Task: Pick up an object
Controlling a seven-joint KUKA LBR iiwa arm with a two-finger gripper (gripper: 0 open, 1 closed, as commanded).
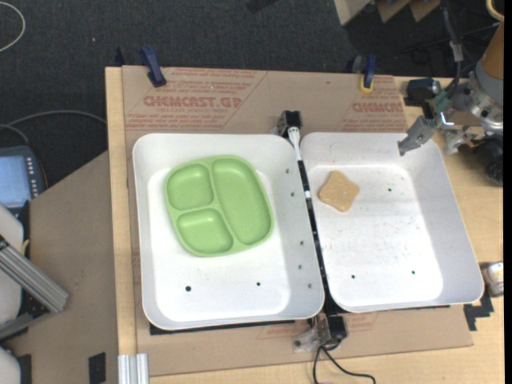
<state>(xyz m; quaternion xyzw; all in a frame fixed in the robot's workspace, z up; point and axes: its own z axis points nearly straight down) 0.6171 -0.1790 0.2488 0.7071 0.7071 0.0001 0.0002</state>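
Observation:
A tan, cookie-shaped piece (338,191) lies flat in the upper left part of the right white bin (448,238), close to the divider between the bins. My gripper (436,138) hangs over the far right corner of that bin, well to the right of the tan piece and apart from it. It stands open, with one grey fingertip (412,140) pointing down-left over the bin's rim and nothing between the fingers. The arm's wrist (488,102) reaches in from the right edge.
A green divided plate (218,206) rests in the left white bin (160,294). Both bins sit on a cardboard sheet (240,94) held by blue clamps (152,66) at the back. A black clip (290,122) marks where the bins meet.

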